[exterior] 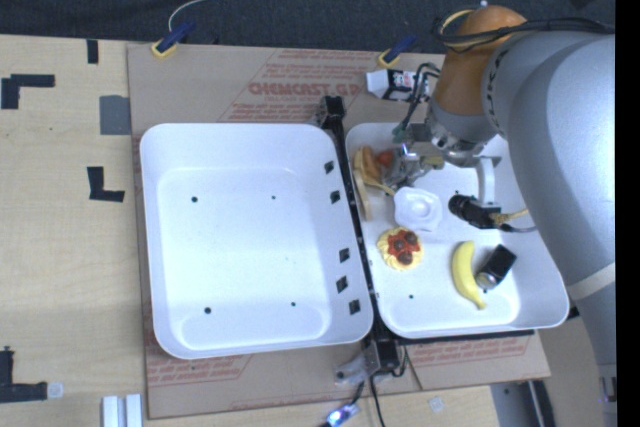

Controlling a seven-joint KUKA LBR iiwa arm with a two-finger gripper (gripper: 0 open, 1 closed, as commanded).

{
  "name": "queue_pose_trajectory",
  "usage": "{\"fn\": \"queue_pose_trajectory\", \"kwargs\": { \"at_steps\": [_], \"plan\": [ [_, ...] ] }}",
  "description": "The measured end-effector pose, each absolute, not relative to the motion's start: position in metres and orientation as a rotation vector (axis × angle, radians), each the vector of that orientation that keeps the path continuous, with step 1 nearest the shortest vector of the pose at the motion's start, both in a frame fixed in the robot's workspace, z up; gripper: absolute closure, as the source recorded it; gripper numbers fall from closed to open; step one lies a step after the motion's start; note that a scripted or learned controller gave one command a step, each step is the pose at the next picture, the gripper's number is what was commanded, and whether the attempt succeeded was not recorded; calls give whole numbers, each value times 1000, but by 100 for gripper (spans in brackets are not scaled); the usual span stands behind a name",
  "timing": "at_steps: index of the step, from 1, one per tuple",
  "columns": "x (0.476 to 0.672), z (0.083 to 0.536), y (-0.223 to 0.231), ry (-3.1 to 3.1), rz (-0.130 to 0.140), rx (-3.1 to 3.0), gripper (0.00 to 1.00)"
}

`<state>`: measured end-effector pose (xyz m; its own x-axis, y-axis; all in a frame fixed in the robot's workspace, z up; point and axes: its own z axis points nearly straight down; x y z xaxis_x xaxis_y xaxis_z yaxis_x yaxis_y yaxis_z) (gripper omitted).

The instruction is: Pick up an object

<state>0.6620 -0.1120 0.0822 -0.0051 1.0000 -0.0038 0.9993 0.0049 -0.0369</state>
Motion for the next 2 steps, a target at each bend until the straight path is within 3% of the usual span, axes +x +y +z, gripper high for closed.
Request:
{"fn": "queue_pose_trajectory", "kwargs": {
  "at_steps": [1, 2],
  "plan": [
    [668, 143, -123, -2223, 0, -2221, 100],
    [668, 140, -123, -2222, 3, -2220, 0]
  ]
}}
